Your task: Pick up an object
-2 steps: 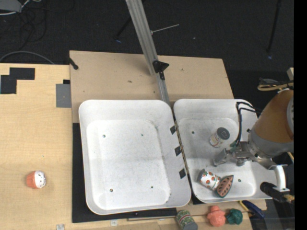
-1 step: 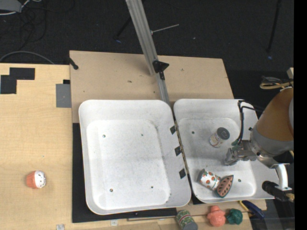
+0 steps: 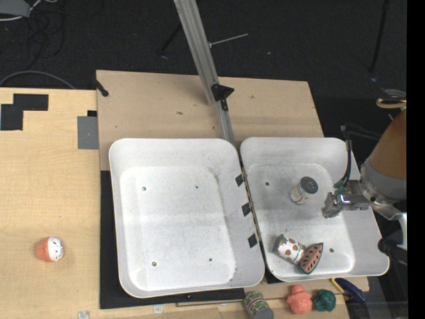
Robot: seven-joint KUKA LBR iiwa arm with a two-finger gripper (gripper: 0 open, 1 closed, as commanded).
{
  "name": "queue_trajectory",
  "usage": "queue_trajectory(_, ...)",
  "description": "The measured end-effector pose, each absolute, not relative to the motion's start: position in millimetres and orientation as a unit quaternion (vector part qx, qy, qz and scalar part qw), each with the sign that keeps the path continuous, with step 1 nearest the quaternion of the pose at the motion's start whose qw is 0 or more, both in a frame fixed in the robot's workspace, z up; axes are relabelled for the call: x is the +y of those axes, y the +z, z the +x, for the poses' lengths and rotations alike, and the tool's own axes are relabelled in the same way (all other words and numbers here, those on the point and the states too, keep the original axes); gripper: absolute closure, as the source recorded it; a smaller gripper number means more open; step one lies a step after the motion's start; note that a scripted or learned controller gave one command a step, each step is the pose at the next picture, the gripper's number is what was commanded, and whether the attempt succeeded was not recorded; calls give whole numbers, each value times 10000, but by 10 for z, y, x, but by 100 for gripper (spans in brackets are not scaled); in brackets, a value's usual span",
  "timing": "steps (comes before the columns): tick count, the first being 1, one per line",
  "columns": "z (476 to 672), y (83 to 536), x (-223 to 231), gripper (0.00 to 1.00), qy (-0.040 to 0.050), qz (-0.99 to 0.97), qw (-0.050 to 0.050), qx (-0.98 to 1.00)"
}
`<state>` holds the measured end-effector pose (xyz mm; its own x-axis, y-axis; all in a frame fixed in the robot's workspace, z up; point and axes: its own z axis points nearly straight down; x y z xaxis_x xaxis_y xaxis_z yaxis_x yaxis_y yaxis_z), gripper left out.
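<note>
The right bin (image 3: 292,153) holds three things: a small grey-capped jar (image 3: 304,189) near its middle, a white cup with red spots (image 3: 289,248) lying on its side near the front, and a red-brown leaf-shaped piece (image 3: 311,257) right beside that cup. My gripper (image 3: 331,209) hangs low at the right side of this bin, to the right of the jar and a little nearer the front. A gap separates it from the jar. Nothing shows between its fingers.
The left bin (image 3: 126,153) sits beside the right one. A slanted metal rail (image 3: 199,45) rises behind the bins. On the bench lie a red-and-white ball (image 3: 50,249) at the left and small toys (image 3: 299,300) in front of the right bin.
</note>
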<state>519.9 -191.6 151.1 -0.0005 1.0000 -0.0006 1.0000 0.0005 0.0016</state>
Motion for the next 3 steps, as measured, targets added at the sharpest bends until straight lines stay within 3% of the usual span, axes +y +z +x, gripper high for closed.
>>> queue_trajectory(2, 5275, 2605, -1998, 100, 11, 7067, 24, 7075)
queue_trajectory(3, 5479, 2642, -1568, 100, 5, 7053, -7, 7089)
